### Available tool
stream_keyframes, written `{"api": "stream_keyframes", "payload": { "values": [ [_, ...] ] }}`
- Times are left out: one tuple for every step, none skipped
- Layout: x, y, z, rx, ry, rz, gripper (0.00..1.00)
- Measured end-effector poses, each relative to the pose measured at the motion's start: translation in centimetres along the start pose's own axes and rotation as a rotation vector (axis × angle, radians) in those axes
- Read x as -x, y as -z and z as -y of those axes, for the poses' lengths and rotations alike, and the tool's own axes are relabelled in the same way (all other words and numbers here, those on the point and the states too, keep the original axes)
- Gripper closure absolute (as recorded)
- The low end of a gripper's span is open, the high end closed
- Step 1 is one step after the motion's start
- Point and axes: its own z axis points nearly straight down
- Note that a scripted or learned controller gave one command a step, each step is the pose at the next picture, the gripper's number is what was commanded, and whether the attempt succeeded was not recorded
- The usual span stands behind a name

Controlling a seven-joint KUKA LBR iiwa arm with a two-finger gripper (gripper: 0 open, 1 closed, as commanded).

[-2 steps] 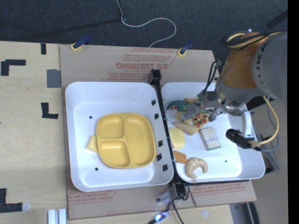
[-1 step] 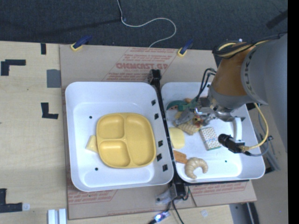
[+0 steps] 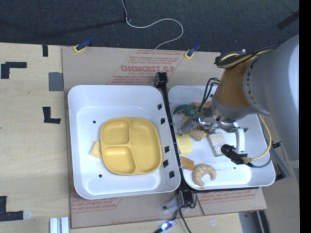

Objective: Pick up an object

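Observation:
My gripper (image 3: 190,125) reaches down into the left part of the right bin (image 3: 257,178), under the orange-banded wrist (image 3: 233,84). It hangs over a cluster of small food items: a green piece (image 3: 183,110), a tan biscuit (image 3: 198,134) and a pale yellow slice (image 3: 184,144). Just right of it lies a speckled cracker (image 3: 216,141). A croissant (image 3: 204,173) and an orange stick (image 3: 187,163) rest near the bin's front edge. Whether anything is held is hidden by the gripper body.
The left bin (image 3: 80,106) holds a yellow divided plate (image 3: 131,145) with a pale yellow wedge (image 3: 95,150) tucked at its left side. A black clip ridge (image 3: 165,125) divides the two bins. A cable (image 3: 240,155) loops off the wrist over the right bin.

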Motion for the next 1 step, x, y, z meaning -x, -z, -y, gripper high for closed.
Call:
{"api": "stream_keyframes", "payload": {
  "values": [
    [-0.04,1.2,-0.08,0.002,0.001,-0.001,1.0]
  ]
}}
